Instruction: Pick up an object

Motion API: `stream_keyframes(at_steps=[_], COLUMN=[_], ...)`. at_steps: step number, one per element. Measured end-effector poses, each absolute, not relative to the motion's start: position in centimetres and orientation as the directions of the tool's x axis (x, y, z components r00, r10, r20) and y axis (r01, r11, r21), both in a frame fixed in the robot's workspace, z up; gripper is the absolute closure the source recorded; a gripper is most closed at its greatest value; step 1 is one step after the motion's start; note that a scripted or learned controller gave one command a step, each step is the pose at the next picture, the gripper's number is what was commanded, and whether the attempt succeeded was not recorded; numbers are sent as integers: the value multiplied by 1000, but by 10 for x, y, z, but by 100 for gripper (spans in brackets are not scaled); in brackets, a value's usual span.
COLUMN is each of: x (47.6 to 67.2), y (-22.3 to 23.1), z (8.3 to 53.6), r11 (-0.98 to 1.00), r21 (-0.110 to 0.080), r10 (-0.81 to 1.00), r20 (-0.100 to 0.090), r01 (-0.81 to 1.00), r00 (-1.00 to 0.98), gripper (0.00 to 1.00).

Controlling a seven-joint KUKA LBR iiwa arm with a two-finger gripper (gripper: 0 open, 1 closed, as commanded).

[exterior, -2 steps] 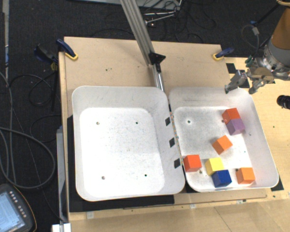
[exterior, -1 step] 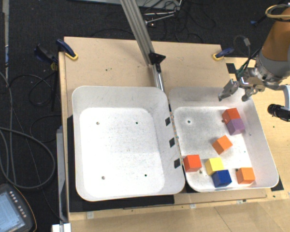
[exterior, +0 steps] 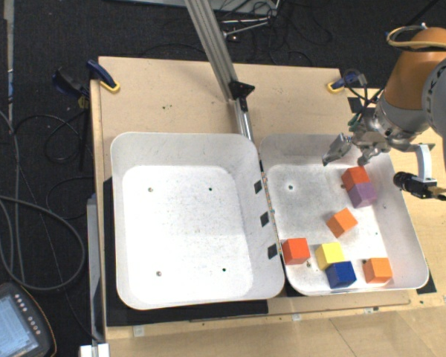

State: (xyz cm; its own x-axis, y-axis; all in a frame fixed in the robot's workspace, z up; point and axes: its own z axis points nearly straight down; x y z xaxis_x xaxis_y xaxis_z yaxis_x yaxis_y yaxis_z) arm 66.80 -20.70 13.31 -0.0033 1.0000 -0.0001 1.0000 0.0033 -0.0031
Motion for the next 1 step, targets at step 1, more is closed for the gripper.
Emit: stream_keyframes(at_steps=[1], x=[670], y=[-207], z=[147], r11=[4], r21=[4], r10=[1000], r20=[-3], r01=[1000], r00=[-4], gripper=[100])
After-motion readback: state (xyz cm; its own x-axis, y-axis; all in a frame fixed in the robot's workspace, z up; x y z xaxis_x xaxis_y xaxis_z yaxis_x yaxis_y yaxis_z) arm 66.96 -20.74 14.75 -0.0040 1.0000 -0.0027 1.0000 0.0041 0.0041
